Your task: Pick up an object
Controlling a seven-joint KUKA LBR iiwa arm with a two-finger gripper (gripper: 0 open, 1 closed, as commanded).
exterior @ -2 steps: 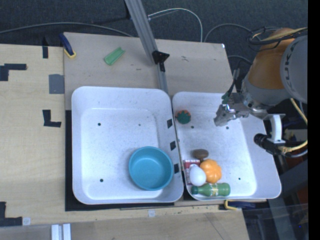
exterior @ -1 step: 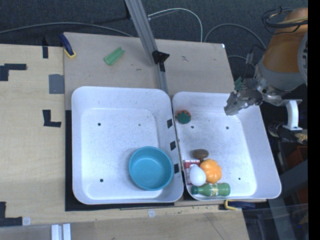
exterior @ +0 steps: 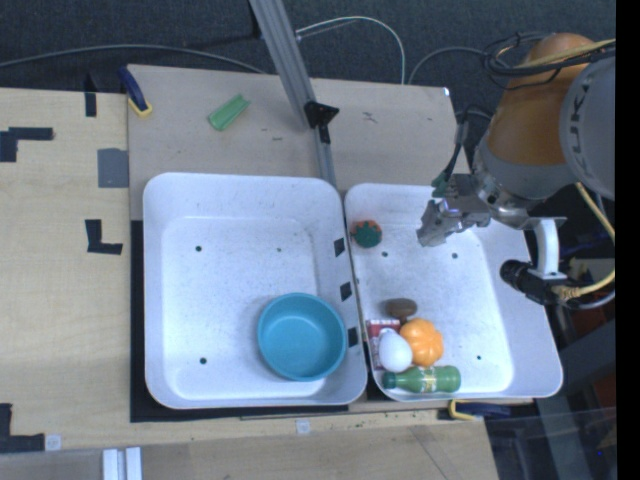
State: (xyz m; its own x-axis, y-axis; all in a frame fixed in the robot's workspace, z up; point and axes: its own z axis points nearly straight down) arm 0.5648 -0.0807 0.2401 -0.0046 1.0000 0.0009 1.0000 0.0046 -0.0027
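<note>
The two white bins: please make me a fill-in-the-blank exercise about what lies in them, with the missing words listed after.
1. The blue bowl sits in the ____ bin as the camera sees it.
2. The green bottle lies along the ____ wall of the right bin.
3. The white egg lies beside an ____ round fruit.
4. The end effector hangs over the ____ bin.

Missing words: left; near; orange; right

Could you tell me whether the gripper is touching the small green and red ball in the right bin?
Apart. The camera view shows bare white bin floor between the gripper and the small green and red ball, which lies near the right bin's left wall.
</note>
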